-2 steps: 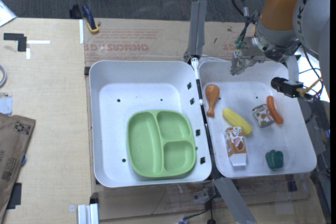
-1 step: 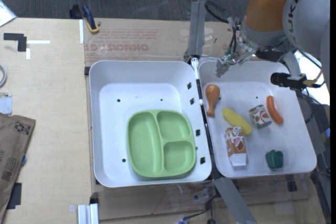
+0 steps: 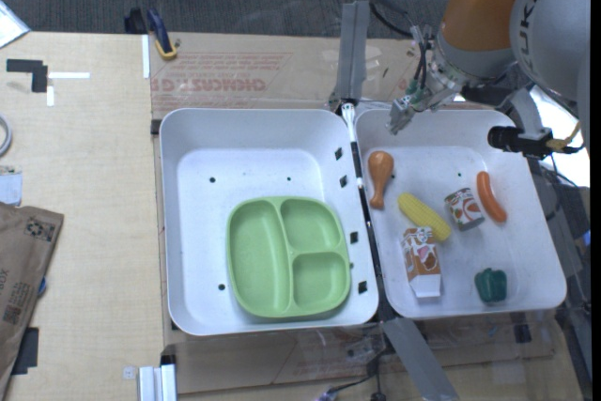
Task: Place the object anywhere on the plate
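A grey arm with an orange band reaches in from the right, its gripper [image 3: 406, 113] hanging over the back left corner of the right bin [image 3: 554, 282]; at this slant it is too small to tell whether it is open or closed, and nothing shows in its grasp. The green divided plate [image 3: 286, 255] lies in the left bin [image 3: 188, 202]. Spread across the right bin are a chicken drumstick [image 3: 378, 176], a corn cob [image 3: 423, 215], a small can [image 3: 463, 208], a sausage [image 3: 491, 196], a carton [image 3: 423, 262] and what looks like a green pepper [image 3: 490, 285].
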You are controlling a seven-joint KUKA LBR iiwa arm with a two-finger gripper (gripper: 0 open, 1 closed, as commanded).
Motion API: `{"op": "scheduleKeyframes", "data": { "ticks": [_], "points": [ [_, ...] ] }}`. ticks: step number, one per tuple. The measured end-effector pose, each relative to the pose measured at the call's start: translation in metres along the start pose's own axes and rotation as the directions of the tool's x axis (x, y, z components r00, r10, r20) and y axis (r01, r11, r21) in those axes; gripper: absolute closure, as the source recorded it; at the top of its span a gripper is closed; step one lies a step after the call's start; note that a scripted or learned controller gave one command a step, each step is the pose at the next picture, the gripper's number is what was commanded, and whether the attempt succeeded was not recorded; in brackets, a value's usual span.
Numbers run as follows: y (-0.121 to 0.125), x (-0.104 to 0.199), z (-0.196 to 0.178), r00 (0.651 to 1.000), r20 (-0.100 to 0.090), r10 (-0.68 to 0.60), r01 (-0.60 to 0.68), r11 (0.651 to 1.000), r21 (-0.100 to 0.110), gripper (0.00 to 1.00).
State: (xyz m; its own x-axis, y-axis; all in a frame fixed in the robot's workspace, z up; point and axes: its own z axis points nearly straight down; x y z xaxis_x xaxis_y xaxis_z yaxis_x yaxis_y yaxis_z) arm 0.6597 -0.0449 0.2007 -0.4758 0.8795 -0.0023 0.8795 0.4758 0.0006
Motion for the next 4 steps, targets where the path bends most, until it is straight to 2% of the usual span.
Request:
{"op": "scheduleKeyframes", "data": {
  "ticks": [1, 2, 3, 4],
  "points": [
    [-0.039, -0.048, 0.108, 0.926, 0.000, -0.378, 0.378, 0.926, -0.002, 1.00],
    [-0.039, -0.049, 0.098, 0.928, 0.003, -0.373, 0.373, 0.928, -0.004, 1.00],
    [-0.059, -0.039, 0.108, 0.750, 0.000, -0.661, 0.661, 0.750, -0.002, 1.00],
    [-0.033, -0.038, 0.090, 0.411, 0.005, -0.911, 0.911, 0.411, -0.002, 1.00]
  ]
}}
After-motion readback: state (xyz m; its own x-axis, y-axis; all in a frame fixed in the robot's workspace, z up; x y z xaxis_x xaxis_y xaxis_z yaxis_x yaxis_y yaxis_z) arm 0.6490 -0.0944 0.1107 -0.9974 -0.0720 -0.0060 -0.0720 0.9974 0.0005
